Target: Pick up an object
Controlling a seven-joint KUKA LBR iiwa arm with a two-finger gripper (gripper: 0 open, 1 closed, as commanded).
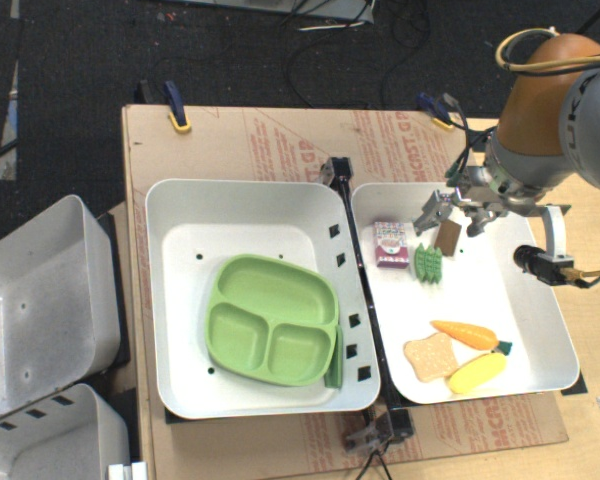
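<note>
The likeliest target is a small brown block-shaped object (447,236), which sits in the right white bin (540,308) near its far wall, directly under the gripper (453,211). The jaws appear spread to either side of it, but whether they are pressing on it cannot be told; the object looks to be still at bin level. Just beside it, on the near side, lies a small green ridged plastic piece (428,264), and to the left of that a pink-and-white printed packet (391,244). At the bin's near end, well apart from the gripper, lie an orange toy carrot (464,334), a tan toy bread slice (432,357) and a yellow toy fruit (477,372), close together.

The left white bin (170,268) holds a green three-compartment plastic tray (271,319). Both bins rest on a cardboard-covered table (270,143).

Judgement: the step in hand is the descent or closing at the grasp point. The next move calls for closing the jaws squarely on the brown object without catching the green piece, then a straight lift.
</note>
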